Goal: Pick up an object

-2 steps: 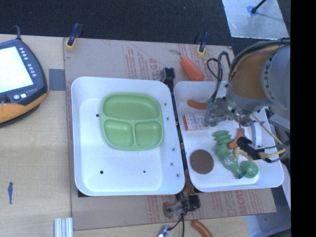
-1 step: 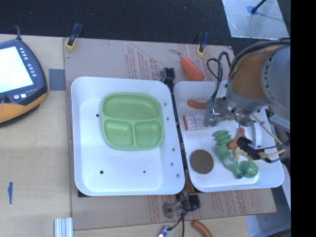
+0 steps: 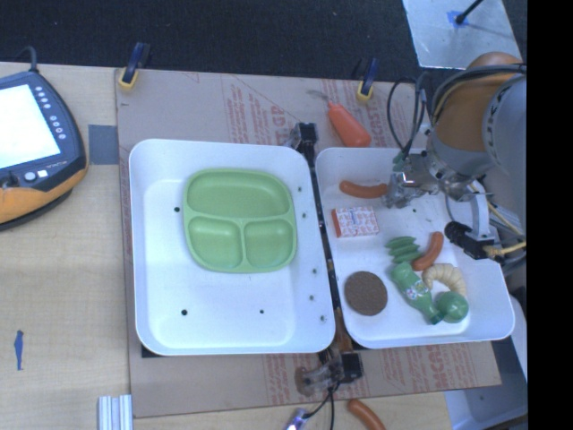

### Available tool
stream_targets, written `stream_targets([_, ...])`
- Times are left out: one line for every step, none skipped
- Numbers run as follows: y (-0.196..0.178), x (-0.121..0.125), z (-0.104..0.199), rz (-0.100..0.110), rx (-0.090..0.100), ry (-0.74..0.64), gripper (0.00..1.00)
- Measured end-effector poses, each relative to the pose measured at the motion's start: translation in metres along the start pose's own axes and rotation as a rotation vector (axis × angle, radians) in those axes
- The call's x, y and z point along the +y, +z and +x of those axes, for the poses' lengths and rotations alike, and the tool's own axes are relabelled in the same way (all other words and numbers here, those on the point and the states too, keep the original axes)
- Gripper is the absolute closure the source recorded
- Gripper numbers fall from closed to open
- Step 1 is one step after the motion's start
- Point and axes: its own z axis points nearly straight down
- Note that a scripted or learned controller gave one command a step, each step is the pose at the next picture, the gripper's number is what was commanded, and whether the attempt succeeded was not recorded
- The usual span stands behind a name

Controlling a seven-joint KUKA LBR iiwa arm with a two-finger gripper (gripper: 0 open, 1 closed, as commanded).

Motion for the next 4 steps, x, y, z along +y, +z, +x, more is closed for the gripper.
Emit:
stream_targets([0.002, -0.09, 0.008, 0.004, 0.0, -0.004, 0.0])
stream_targets([0.001, -0.007, -0.037, 0.001, 0.0, -0.003, 0.0])
stream_targets([0.001, 0.017, -0.056, 0.002, 0.001, -0.005, 0.0])
stream_targets([-0.118, -0.065, -0.057, 0.0, -0.001, -0.003, 0.0])
